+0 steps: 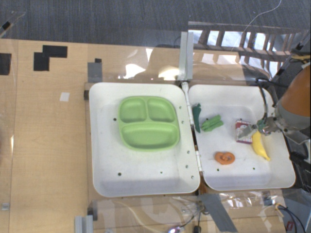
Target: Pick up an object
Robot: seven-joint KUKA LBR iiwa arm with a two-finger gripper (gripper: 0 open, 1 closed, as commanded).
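Camera view, from above and at a slant: the arm (pixel 294 101) reaches in from the right over the right bin (pixel 228 178), and its gripper (pixel 258 128) sits low among the items there, just beside a small red-and-white packet (pixel 241 130) and at the top end of a yellow banana (pixel 260 147). Whether it has closed on anything I cannot tell from here; nothing is plainly lifted. An orange ring-shaped piece (pixel 224 157) lies near the front, well apart from a green toy (pixel 212 124) by the divider. The left bin (pixel 146 183) bears a green compartment plate (pixel 148 123). My guess is this is the grasp step. Next it needs a firm close on the packet or banana, then a straight lift.
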